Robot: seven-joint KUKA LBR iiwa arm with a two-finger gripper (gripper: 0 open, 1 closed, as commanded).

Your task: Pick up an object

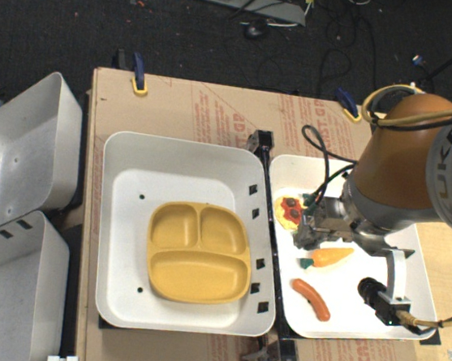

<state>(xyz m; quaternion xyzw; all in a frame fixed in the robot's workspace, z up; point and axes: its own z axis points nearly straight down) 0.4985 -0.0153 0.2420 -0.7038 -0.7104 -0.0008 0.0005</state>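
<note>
Floor (68,1): we saw dark carpet all round the bench, with loose cables and a grey metal bar lying across the top.
Bench (194,106): a brown board printed in faded red carried both bins side by side.
Spare tubs (25,151): two pale grey tubs sat off the bench on the view's left, one behind the other and tilted.
Left bin (131,156): it was white and shallow, with a yellow plate in the middle.
Right bin (348,317): it was white and held three toy foods under the arm.
Arm (409,157): grey with an orange band, it reached in from the view's right and hung over the right bin.
Plate (198,252): it had three compartments and lay flat.
Tool (313,234): it pointed down between the pizza slice and the carrot, close above the carrot's green end. We could not tell how far open it was, and we saw nothing held in it.
Carrot (333,256): orange, it lay on the bin floor just below the tool.
Sausage (311,299): reddish, it lay apart from the tool, nearer the bin's front edge.
Pizza slice (289,212): yellow with red spots, it lay by the bin's left wall.
Clamps (139,75): blue ones gripped the bench's far edge.
</note>
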